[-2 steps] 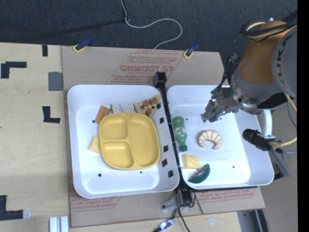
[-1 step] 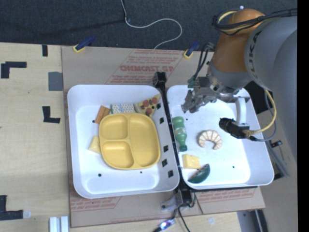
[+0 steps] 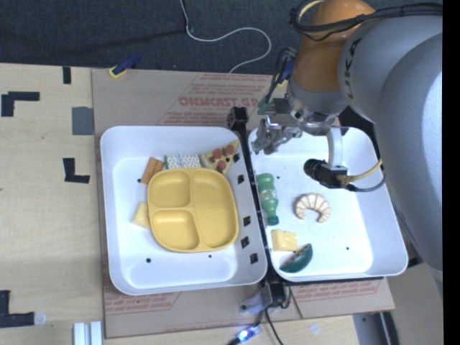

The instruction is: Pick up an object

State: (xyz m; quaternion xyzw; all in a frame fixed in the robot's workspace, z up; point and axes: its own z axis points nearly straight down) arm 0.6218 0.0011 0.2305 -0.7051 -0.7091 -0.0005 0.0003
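Fingers: can't tell open/closed (too blurred), at right bin top-left, above green bottle.

We see 2 white bins side by side on a brown cardboard sheet laid over the table. A white cable loops across dark carpet behind.

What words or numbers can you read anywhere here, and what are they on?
Red print on the brown cardboard sheet under the bins, above the left bin: upside down and too blurred to read.
Fainter red print on the same cardboard along the bottom edge: also unreadable.
I can read no other text.
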